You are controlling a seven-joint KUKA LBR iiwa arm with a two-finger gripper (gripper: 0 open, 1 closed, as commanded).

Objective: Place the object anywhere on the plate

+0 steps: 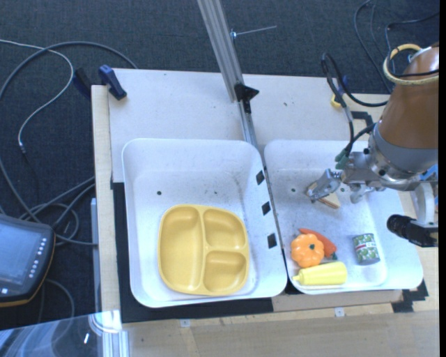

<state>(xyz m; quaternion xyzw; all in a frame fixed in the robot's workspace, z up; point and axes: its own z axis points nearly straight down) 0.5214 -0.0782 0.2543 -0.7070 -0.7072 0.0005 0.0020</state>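
- We see the arm (411,104) coming in over the table's right edge; brown/orange rounded shell w/ a grey metal wrist below it.
- The tool (327,192) sits over the right bin's (279,167) upper middle, metal fingers pointing toward the left bin (139,167).
- A small tan wedge-like piece (330,202) lies right at the fingertips; we can't tell if it's gripped or how far apart the fingers stand.
- Plate (204,249): yellow plastic, smooth, rounded-rectangle, 3 compartments; it lies in the left bin's near half, long axis approx. along the bin's width.
- Right bin, near edge: an orange pumpkin-shaped toy (307,249), ribbed and glossy, touching a red-orange piece (323,240) behind it.
- A yellow cylinder-ish block (322,274) lies just in front of the pumpkin, long axis along the bin's near edge, pointing left-right.
- A small green-labelled can (364,249) sits nearer the right edge, apart from the others.
- Both bins: shallow, white, speckled, rounded corners, side by side on a pale table (181,104).
- An aluminium rail (226,49) slants from the far edge down between the bins.
- Floor (42,21): dark carpet w/ loose cables; a blue clamp (111,80) at the table's far left corner.
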